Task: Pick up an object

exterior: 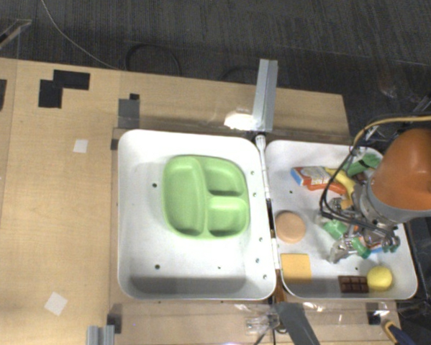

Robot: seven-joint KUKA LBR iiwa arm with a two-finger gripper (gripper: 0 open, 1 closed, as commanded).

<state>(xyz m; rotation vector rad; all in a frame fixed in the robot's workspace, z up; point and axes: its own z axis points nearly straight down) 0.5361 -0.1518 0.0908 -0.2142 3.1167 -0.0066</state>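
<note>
My gripper (347, 249) hangs low over the middle of the right bin (410, 286), below the arm's orange band (414, 170). It is among small green pieces (334, 228), one of them right beside it. A yellow lemon (380, 278) and a brown chocolate bar (352, 285) lie just in front of it. To its left are a tan round disc (291, 226) and an orange-yellow square slab (296, 266). An orange and blue packet (312, 177) and a yellow banana-like piece (342, 185) sit at the bin's far side, partly hidden by cables.
The left bin (135, 258) holds a light green divided plate (204, 195). A metal post (265, 95) stands behind the ridge between the bins. Green items (365, 161) lie at the right bin's far edge beside the arm.
</note>
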